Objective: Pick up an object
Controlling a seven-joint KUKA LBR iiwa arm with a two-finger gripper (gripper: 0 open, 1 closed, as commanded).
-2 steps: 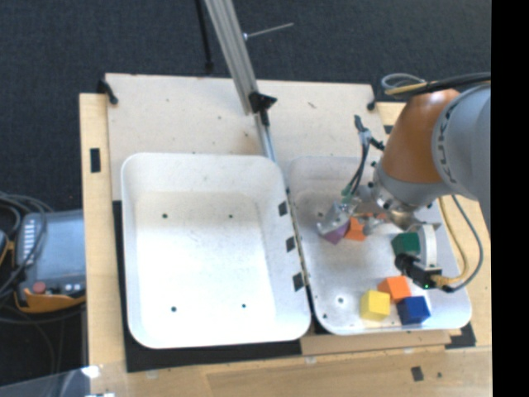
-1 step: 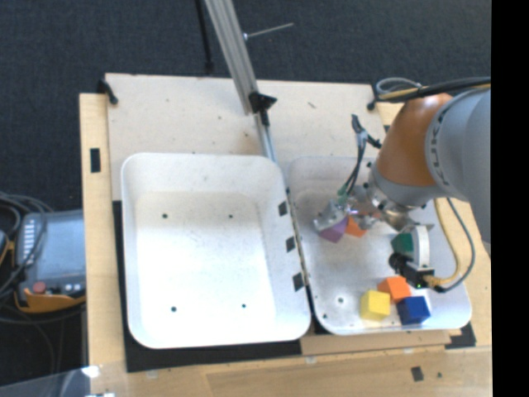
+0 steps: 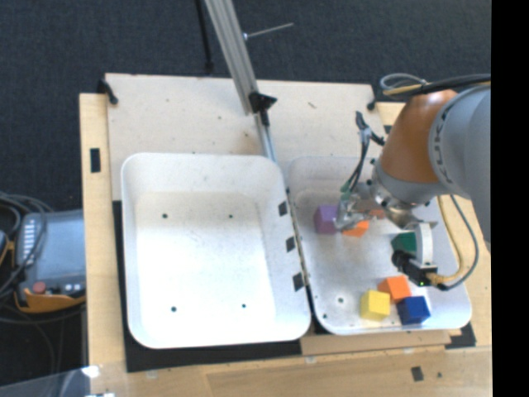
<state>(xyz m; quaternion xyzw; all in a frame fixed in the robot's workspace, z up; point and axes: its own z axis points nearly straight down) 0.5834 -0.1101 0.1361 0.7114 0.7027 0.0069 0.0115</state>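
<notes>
Wooden worktop (image 3: 182, 114) bears two white bins: left bin (image 3: 207, 246), right bin (image 3: 331, 304). Grey arm (image 3: 446, 147) with orange band covers much of the right bin's far side. Hand (image 3: 354, 218) sits low between a purple block (image 3: 325, 218) and an orange piece (image 3: 357, 231), mostly hidden; grip state cannot be told. Green block (image 3: 404, 242) partly hidden. Near corner: orange block (image 3: 397, 287), yellow block (image 3: 375, 304), blue block (image 3: 414, 309), clustered.

Grey arm (image 3: 467, 135), orange band, black cables
</notes>
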